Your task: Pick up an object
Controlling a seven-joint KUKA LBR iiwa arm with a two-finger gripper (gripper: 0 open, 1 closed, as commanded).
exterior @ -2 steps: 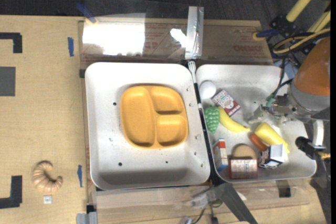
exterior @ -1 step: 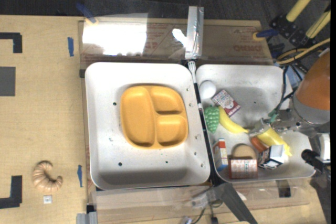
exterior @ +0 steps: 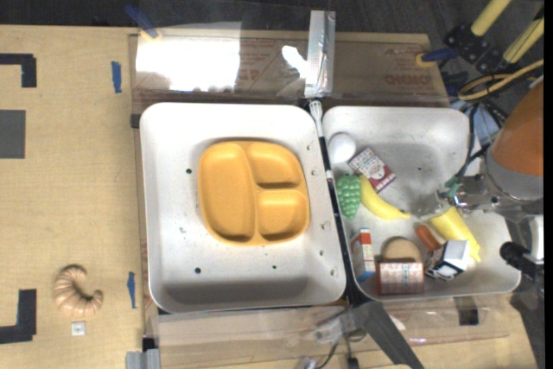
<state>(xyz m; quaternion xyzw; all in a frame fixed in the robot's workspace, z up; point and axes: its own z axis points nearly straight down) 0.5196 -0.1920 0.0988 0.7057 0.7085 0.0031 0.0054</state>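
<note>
Clutter packed in right bin (exterior: 432, 127), so picking happens there. Gripper (exterior: 455, 201) low in it; fingers' state cannot be told. Yellow block (exterior: 453, 226) touching just below, banana (exterior: 378, 201) left.

Right bin (exterior: 449, 130) clutter — banana (exterior: 380, 201), green knobbly piece (exterior: 349, 194), white ball (exterior: 340, 148), small carton (exterior: 372, 168) — lying close together.
</note>
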